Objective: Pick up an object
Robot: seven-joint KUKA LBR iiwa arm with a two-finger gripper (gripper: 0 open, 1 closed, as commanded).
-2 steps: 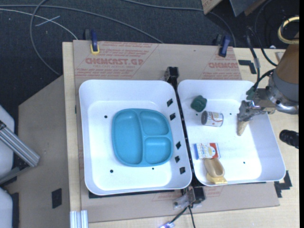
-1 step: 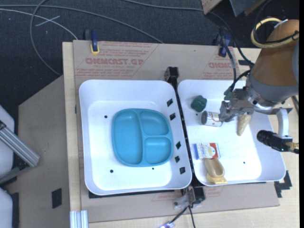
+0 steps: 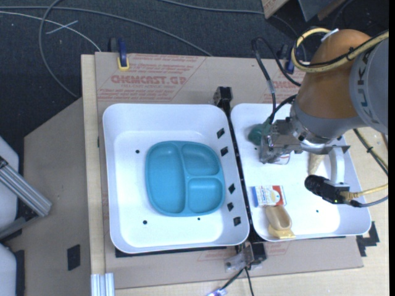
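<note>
Gripper [image 3: 276, 155] over right bin [image 3: 311, 217], bench [image 3: 160, 73] on dark floor [image 3: 49, 60]

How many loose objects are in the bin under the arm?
3: a teal object beside the gripper, a small printed box toward the front edge, and a tan piece just in front of that. The arm may hide more.
</note>
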